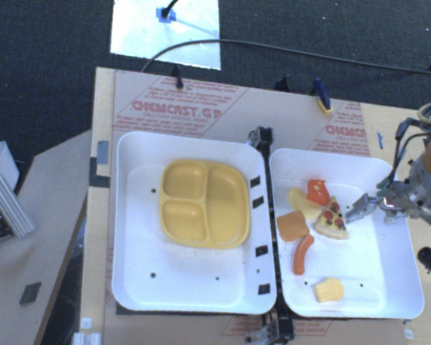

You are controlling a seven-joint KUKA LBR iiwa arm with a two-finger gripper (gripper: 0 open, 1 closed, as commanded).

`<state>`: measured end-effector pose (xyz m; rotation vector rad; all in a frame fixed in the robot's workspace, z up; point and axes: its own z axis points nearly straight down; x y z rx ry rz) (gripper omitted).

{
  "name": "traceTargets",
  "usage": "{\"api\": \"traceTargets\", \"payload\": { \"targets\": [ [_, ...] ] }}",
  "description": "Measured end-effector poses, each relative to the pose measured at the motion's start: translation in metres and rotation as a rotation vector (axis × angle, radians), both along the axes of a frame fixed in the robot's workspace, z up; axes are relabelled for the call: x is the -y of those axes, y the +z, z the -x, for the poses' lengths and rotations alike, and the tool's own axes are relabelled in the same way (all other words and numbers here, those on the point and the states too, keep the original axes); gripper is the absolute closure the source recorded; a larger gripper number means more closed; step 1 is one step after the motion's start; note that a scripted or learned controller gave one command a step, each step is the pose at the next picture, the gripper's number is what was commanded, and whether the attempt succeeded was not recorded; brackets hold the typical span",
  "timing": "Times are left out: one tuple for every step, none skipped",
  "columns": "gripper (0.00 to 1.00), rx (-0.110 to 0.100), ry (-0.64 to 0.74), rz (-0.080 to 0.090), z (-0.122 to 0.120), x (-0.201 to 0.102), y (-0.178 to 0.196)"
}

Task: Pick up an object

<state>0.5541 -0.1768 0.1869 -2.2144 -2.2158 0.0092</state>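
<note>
The right bin holds several toy foods: a red piece, a pale yellow piece, a pizza slice, an orange-brown slab, an orange sausage and a yellow cheese block. My gripper reaches in from the right, low over the right bin. Its tip sits just right of the pizza slice, apart from it by a small gap. I see nothing held in it.
The left bin holds a yellow divided plate. A black hinge strip runs between the bins. Cables and a blue clamp lie beyond the far rims. Open bin floor lies right of the sausage and cheese.
</note>
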Motion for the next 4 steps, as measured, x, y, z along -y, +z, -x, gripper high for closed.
{"api": "traceTargets", "payload": {
  "targets": [
    [0.00, 0.012, 0.003, 0.002, -0.003, 0.000, 0.007],
    [0.00, 0.010, 0.004, 0.002, -0.003, -0.010, -0.041],
    [0.00, 0.007, 0.002, 0.001, -0.009, -0.012, -0.102],
    [0.00, 0.011, 0.001, 0.002, -0.009, -0.012, -0.102]
  ]
}}
